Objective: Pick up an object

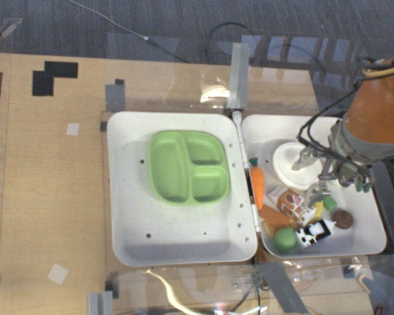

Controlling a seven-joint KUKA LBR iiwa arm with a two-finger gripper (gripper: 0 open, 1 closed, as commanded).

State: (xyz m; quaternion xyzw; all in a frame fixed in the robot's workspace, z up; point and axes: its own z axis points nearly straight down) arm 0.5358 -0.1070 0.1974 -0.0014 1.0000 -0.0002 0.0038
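The right bin (374, 241) holds a heap of small items. Among them are a white bowl (290, 164), an orange carrot (257, 188), an orange-and-white carton (290, 203), a green ball (285, 239), a black-and-white cow toy (315, 232), a yellow piece (315, 209) and a brown round piece (343, 218). My gripper (318, 190) hangs over the middle of this bin, just right of the bowl and directly above the carton and the yellow piece. Its tip is close to them, but I cannot tell whether it touches. Nothing visibly sits in its grasp.
The left bin (128, 235) carries a green divided plate (187, 166). A raised divider (245, 176) separates the two bins. The grey arm with its orange band (381, 110) and dark cables (312, 133) covers the right bin's upper right corner.
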